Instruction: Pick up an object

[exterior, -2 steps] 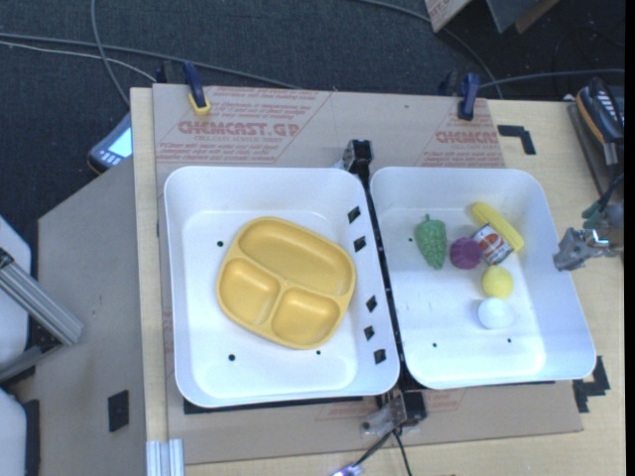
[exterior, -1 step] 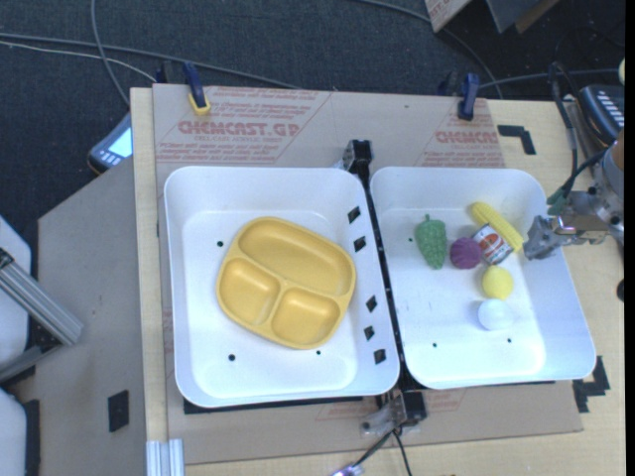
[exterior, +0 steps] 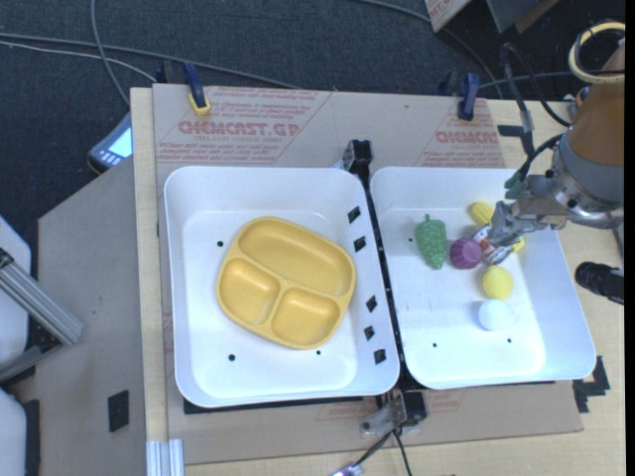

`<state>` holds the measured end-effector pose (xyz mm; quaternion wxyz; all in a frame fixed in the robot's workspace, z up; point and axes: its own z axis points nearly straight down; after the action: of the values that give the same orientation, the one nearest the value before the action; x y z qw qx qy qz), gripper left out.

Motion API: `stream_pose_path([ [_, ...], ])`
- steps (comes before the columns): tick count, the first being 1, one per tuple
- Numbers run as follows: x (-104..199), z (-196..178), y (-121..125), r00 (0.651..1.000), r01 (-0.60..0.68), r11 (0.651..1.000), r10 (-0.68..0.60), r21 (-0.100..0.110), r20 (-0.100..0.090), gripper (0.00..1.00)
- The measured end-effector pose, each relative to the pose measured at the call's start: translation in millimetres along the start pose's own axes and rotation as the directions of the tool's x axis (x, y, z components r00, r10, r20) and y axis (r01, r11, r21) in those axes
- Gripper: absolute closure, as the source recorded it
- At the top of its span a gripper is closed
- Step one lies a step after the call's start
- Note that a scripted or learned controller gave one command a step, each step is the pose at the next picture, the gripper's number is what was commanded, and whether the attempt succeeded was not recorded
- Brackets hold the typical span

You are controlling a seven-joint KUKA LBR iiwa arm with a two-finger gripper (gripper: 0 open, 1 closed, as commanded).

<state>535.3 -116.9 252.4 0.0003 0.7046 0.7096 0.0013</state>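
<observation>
- We see two shallow white bins side by side on a cardboard sheet [exterior: 298, 117] clamped to the bench; red print on the sheet reads "CHEMCAST GP" above the left bin [exterior: 189, 266], and part of the same print shows above the right bin [exterior: 556, 345].
- A yellow divided plate [exterior: 286, 282] with three compartments lies near the middle of the left bin.
- In the right bin we note a green leafy toy [exterior: 432, 241] toward the divider, a purple round object [exterior: 464, 254] just beside it, a yellow object [exterior: 482, 212] nearer the far edge, a yellow ball [exterior: 497, 284] and a white ball [exterior: 493, 315] below it, toward the near edge.
- The grey arm [exterior: 593, 162] reaches in over the right edge of the right bin.
- The gripper [exterior: 496, 244] sits low, just beside the purple round object; something small and orange-red shows at its tip, and we cannot tell whether the tool is parted or closed, or whether it grips anything.
</observation>
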Motion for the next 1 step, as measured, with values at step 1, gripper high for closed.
stream_pose_path([
  [1,62.9,0.9,10.9,1.000,0.000,1.000,0.000,0.001,-0.001,1.00],
])
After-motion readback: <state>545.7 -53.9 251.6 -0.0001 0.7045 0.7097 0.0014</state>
